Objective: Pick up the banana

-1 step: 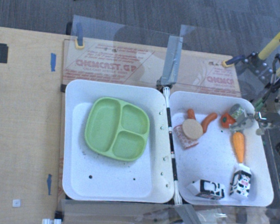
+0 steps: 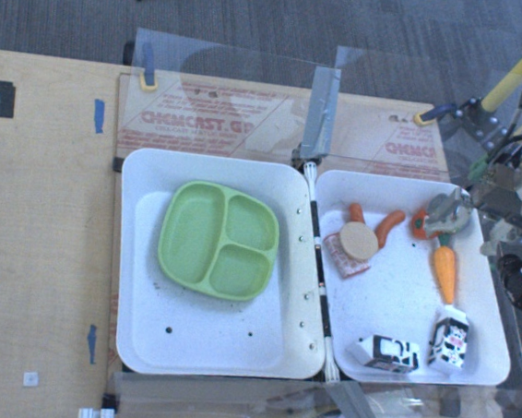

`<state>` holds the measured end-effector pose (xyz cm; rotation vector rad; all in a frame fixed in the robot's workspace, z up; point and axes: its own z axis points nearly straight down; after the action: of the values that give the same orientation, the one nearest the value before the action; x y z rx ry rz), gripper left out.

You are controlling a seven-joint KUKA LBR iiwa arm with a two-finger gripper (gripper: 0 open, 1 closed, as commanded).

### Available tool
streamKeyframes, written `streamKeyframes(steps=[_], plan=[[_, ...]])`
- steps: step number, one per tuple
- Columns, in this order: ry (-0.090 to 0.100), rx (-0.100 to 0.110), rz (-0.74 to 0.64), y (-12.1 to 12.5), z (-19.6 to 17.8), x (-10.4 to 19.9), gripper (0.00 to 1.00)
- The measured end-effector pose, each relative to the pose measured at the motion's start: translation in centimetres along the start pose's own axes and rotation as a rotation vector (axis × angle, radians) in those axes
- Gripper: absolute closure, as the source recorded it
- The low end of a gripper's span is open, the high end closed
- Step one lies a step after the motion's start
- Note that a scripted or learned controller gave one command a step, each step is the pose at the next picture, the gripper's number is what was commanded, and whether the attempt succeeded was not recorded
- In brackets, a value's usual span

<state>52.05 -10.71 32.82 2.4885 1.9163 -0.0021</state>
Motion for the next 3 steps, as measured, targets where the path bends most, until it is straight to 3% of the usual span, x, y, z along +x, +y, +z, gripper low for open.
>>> streamKeyframes(steps=[1, 2, 3], plan=[[-0.002, 0.0, 0.157, 0.9, -10.6, -5.2, 0.0], [-0.003, 0.007, 0.557, -2.5, -10.5, -6.1, 0.0], [-0.004, 0.004, 0.892, -2.7, -10.5, -5.0, 0.0]])
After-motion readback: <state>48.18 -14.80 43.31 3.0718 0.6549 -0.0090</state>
